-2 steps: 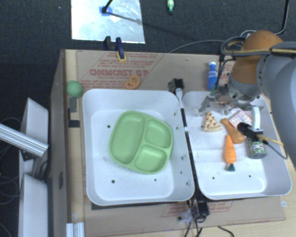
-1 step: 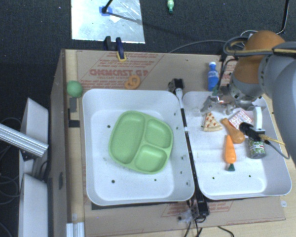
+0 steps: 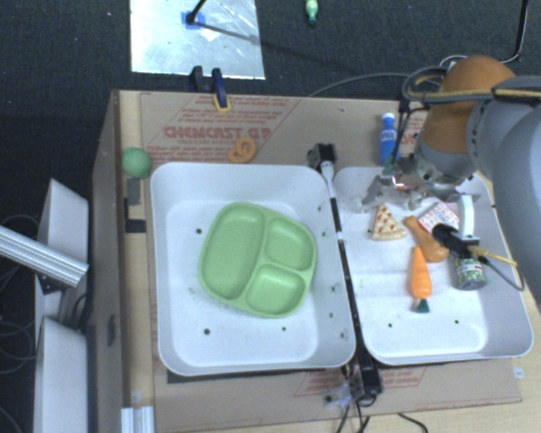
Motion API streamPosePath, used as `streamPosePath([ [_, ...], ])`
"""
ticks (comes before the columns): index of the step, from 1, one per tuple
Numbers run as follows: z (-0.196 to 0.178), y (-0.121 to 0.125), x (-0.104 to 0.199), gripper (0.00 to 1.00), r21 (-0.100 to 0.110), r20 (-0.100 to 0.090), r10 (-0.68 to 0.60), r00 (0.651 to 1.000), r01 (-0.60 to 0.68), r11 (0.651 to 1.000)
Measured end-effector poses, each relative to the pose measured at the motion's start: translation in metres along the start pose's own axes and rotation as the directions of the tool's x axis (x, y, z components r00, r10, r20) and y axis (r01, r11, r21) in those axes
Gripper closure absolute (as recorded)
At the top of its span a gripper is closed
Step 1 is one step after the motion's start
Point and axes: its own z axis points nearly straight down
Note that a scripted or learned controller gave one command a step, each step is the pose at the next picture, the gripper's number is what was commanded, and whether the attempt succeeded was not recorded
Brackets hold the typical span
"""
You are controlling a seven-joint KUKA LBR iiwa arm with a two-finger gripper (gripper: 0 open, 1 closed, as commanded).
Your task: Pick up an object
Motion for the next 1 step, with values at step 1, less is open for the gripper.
streamPosePath([
  [1, -0.0004, 0.0000, -0.0062, 0.00, 0.000, 0.000, 0.003, 1.000, -0.003, 1.000],
])
